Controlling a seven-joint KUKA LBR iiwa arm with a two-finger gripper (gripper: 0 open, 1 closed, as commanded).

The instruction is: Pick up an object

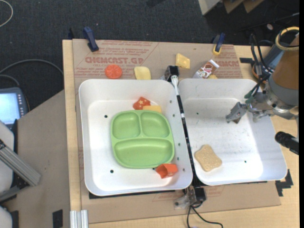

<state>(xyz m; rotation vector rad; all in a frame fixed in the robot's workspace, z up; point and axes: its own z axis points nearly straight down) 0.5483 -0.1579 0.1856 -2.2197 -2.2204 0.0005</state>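
A tan slice of toy bread (208,157) lies in the front left part of the right bin (266,170). The grey gripper (245,115) hangs over the upper middle of that bin, up and to the right of the bread and well apart from it. Its fingers (233,114) are spread open with nothing between them. In the left bin (90,141) a green divided plate (141,139) lies flat. A red piece (141,103) and a yellow piece (152,109) sit at its far edge. An orange block (166,170) rests at its near right corner.
Behind the bins on the cardboard lie a red disc (113,71), a pale yellow piece (142,73), a yellow wedge (183,61), a small packet (206,70) and a black tool (172,72). Blue clamps (90,38) hold the board's far edge. The bins' shared rim (183,127) runs between them.
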